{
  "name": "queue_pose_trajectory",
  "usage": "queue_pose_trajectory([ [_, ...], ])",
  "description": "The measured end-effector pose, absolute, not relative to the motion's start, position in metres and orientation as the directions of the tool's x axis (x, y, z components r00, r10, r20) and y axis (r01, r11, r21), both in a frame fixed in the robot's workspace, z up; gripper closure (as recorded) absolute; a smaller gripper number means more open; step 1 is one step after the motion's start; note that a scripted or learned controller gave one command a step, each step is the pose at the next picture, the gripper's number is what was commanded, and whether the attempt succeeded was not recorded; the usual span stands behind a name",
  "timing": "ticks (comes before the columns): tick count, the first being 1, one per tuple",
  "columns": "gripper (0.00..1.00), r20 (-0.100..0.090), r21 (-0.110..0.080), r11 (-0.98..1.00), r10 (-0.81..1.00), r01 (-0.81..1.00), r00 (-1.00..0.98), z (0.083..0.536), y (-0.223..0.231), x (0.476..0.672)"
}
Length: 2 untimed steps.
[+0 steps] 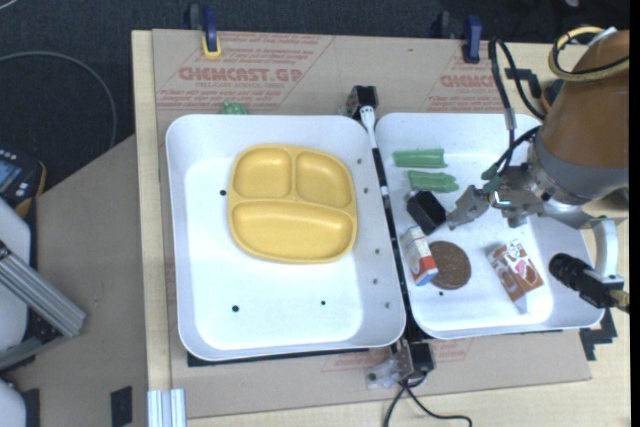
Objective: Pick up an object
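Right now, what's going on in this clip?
A grey and orange arm reaches in from the right over the right bin, its gripper hanging among the loose items there. Nothing can be seen between its fingers. Around it lie two green pieces, a small black block, a red and white carton, a brown disc and a brown packet. The left bin holds a yellow divided tray, untouched.

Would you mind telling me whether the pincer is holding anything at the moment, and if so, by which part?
Nothing is held. The pincer hovers over the right bin, above bare floor between the black block and the brown packet.
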State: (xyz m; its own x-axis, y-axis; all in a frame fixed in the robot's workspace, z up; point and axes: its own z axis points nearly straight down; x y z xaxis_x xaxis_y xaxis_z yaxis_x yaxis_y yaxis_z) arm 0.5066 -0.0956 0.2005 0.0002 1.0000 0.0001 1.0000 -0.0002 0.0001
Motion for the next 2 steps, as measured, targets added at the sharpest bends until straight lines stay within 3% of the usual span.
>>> queue_pose_trajectory([
  [1,0.0,0.001,0.007,0.006,1.0,1.0,-0.006,0.284,-0.045,0.479],
  [2,0.0,0.002,0.009,0.01,1.0,1.0,-0.01,0.356,0.035,0.48],
])
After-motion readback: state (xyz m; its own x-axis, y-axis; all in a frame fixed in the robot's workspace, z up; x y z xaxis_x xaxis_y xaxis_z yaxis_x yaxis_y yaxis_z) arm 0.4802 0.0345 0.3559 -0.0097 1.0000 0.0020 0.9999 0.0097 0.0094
